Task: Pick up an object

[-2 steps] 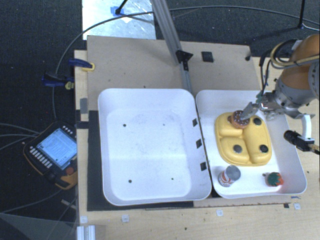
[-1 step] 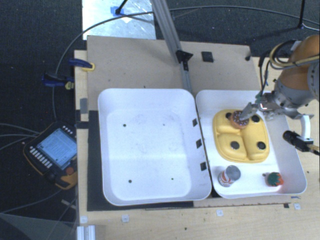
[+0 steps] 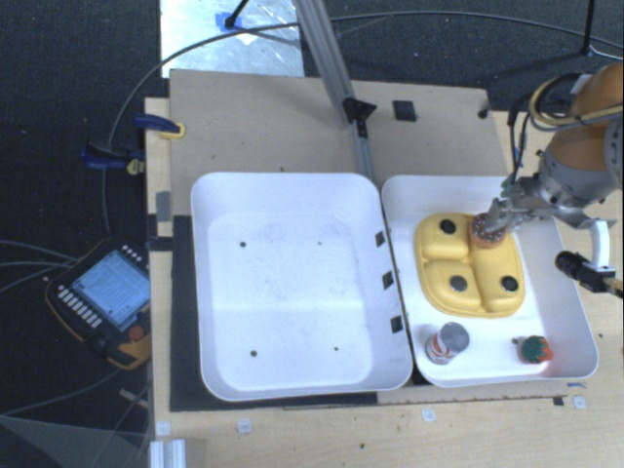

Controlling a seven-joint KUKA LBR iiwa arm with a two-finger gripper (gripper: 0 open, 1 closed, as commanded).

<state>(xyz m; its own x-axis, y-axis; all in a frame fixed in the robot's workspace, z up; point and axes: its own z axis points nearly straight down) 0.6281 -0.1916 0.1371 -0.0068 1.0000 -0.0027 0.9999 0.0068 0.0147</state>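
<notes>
In the right bin (image 3: 565, 300) lies a large yellow four-lobed object (image 3: 470, 267) with black dots on its lobes. My gripper (image 3: 487, 228) reaches in from the right and hangs over the yellow object's upper right lobe, low and close to it. A small reddish-brown round shape sits right at the gripper's tip; whether it is a separate object or part of the gripper is unclear. Near the bin's front wall stand a small grey and red round object (image 3: 448, 341) and a small green and orange object (image 3: 532, 349).
The left bin (image 3: 210, 261) sits beside the right one, joined by black clips along the shared wall. A metal pole (image 3: 327, 47) slants over the bench's back. A handheld pendant (image 3: 107, 295) lies off the bench to the left.
</notes>
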